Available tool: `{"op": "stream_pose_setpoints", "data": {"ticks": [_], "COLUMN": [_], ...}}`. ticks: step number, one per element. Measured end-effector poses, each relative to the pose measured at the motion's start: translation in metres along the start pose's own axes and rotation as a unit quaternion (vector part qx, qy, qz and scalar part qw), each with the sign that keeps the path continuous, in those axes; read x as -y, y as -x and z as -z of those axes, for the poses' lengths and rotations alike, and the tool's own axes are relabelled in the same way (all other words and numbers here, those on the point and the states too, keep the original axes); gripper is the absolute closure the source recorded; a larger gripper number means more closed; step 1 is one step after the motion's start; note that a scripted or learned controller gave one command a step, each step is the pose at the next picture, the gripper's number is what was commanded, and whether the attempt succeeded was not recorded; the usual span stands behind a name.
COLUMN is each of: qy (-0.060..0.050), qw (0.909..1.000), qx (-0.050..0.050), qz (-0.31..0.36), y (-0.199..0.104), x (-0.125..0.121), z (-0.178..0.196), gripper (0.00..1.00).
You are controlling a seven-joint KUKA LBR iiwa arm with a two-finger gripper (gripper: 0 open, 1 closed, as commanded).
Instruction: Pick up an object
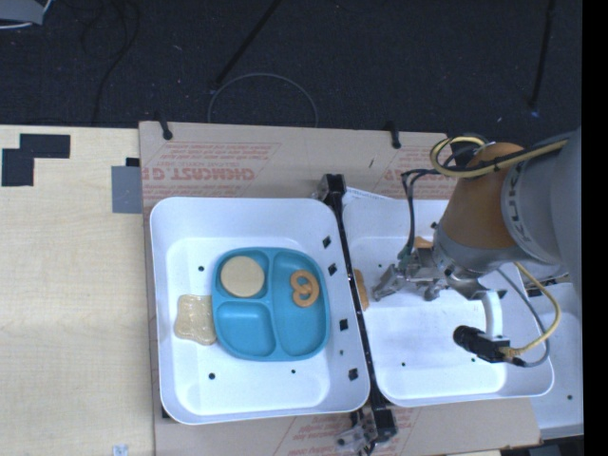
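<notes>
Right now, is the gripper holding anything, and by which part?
Cannot be told. The gripper is low at the right bin's left wall, next to a tan object at the divider; no grasp is visible.

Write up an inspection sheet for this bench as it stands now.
Surface: two white bins side by side, left bin and right bin, on cardboard.
Job's things: blue divided tray in the left bin holds a round cracker and a pretzel; a pale toast-like piece lies beside the tray's left edge.
Clutter: nothing seen.
Grippers: gripper low over the right bin, near the divider.
Cables: yellow and black leads loop at the wrist.
Surroundings: dark carpet behind, wooden bench left.
</notes>
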State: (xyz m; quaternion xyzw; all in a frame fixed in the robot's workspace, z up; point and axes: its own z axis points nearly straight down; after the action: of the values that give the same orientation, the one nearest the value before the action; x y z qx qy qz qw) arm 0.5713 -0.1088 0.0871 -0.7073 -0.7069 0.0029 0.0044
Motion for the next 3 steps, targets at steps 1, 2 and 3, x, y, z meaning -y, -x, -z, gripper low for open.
{"op": "stream_pose_setpoints", "data": {"ticks": [1, 2, 3], "qy": [0.002, 0.006, 0.006], "qw": [1.0, 1.0, 1.0], "qx": [0.0, 0.001, 0.001], "qz": [-0.003, -0.003, -0.004], "y": [0.002, 0.01, 0.016], "x": [-0.001, 0.001, 0.011], "z": [0.014, 0.075, 0.127], "gripper": [1.0, 1.0, 1.0]}}
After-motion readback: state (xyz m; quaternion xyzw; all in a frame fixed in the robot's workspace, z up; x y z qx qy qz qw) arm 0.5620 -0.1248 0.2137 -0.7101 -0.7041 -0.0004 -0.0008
